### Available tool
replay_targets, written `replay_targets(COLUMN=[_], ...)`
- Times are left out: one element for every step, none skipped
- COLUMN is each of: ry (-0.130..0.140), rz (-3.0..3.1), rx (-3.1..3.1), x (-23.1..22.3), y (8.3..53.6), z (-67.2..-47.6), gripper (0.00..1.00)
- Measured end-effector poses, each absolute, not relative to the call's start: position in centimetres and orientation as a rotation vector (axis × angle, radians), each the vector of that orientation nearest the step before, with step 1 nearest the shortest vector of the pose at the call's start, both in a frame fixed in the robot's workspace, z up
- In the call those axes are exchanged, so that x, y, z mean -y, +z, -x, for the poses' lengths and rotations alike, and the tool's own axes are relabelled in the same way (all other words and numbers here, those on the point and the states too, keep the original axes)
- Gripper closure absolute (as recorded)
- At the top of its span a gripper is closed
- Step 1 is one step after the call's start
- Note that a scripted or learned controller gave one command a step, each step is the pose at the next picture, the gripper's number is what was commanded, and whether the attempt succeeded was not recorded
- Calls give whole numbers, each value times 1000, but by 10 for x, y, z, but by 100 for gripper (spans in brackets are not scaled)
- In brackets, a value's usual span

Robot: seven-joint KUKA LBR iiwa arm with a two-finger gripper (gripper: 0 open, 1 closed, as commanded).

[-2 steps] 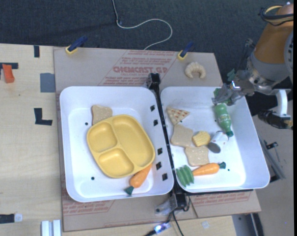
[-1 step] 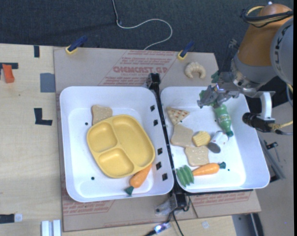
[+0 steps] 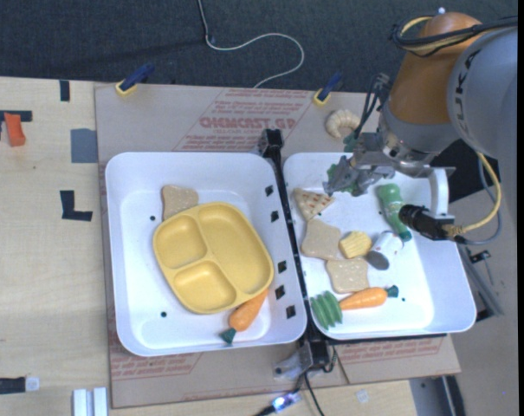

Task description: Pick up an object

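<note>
Two shallow white bins sit side by side on the tabletop. The left bin [image 3: 123, 232] carries a yellow three-compartment plastic plate [image 3: 212, 256], a tan toast slice [image 3: 178, 199] and an orange toy carrot [image 3: 244, 314]. The right bin [image 3: 448, 306] holds toast slices, another carrot [image 3: 363, 299], and a green bottle [image 3: 391, 204]. The pincer [image 3: 346, 178] hovers over this bin's upper left corner, just above a triangular cracker [image 3: 313, 203]; its state cannot be told.

Pale wooden bench top [image 3: 36, 258] with black tape marks [image 3: 71, 204]. Brown cardboard sheet [image 3: 236, 120] with red print, held by blue-yellow clamps [image 3: 134, 78]. Dark grey carpet [image 3: 97, 16] beyond; thin white cable [image 3: 244, 42] across it.
</note>
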State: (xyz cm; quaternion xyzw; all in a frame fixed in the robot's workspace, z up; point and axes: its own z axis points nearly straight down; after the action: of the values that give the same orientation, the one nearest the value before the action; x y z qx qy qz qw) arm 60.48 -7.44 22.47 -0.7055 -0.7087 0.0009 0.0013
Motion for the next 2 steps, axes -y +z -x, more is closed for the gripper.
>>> replay_targets(ry=[2,2], rz=[2213,2212], rx=[2226,2226], x=[28,-21], y=[218,215], z=[-605,-603], gripper=[100,100])
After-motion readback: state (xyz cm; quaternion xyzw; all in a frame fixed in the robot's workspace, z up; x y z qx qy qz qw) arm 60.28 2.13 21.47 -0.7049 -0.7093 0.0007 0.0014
